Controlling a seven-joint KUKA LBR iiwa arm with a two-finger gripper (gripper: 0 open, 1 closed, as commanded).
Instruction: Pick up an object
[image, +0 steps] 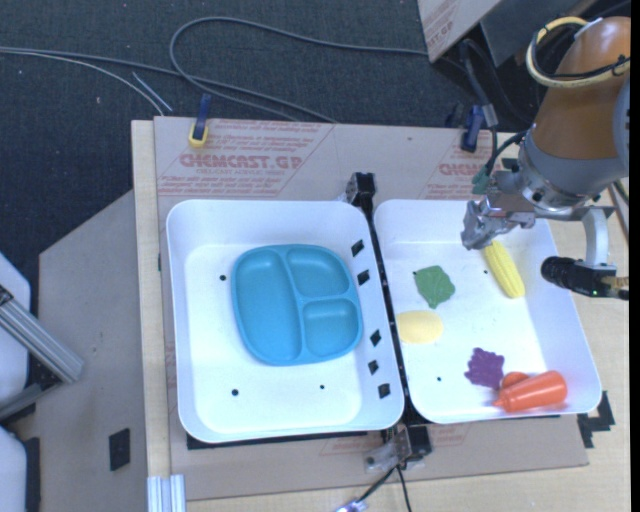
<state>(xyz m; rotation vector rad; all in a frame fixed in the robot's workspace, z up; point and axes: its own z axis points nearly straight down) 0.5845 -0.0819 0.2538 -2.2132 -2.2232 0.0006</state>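
Observation:
My gripper (480, 233) hangs over the far part of the right bin (570, 330), just left of a yellow corn cob (504, 268). Nothing shows between its fingers. Below it in the same bin lie a green leafy piece (434, 285), a pale yellow lemon-like piece (419, 326), a purple piece (485, 367) and an orange carrot (532, 391) at the near right corner. The corn cob lies slanted, its top end close to the gripper.
The left bin (195, 330) holds a blue divided plate (296, 302). Black clips (362, 187) run along the seam between the bins. Cardboard (250, 155) lies under both bins, with cables on the dark floor beyond.

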